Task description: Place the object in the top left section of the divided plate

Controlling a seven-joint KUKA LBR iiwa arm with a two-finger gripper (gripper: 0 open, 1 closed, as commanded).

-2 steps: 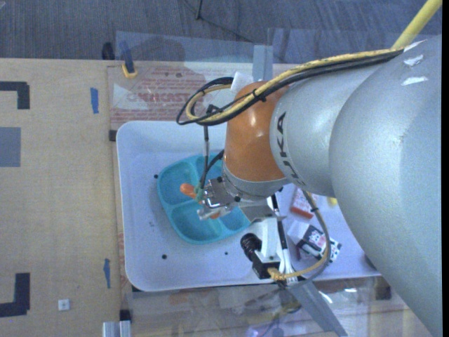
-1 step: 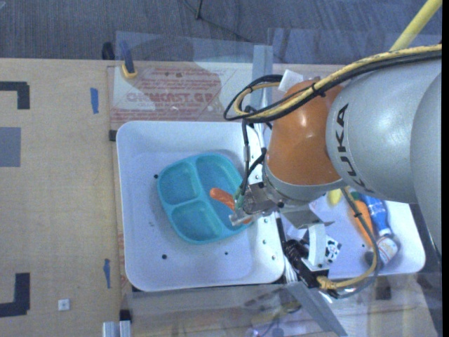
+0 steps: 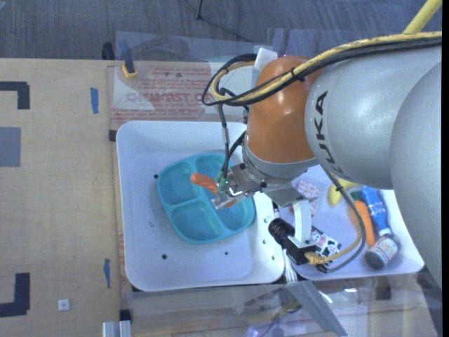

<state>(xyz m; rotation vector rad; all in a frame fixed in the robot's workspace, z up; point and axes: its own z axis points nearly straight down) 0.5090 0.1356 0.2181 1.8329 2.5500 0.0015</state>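
One blue divided plate (image 3: pixel 200 213), one orange object (image 3: pixel 204 182), one gripper (image 3: pixel 226 192) above

I have one fixed camera, mounted above the bench (image 3: pixel 56 188) and looking down at a slant. The left white bin (image 3: pixel 140 209) sits near the middle of my frame; the right bin (image 3: pixel 403 255) runs to the lower right, largely covered. The arm (image 3: pixel 365 111) enters from the right and bulks large in the upper right, so it is nearest the lens. Dark floor (image 3: pixel 105 5) crosses the top edge.
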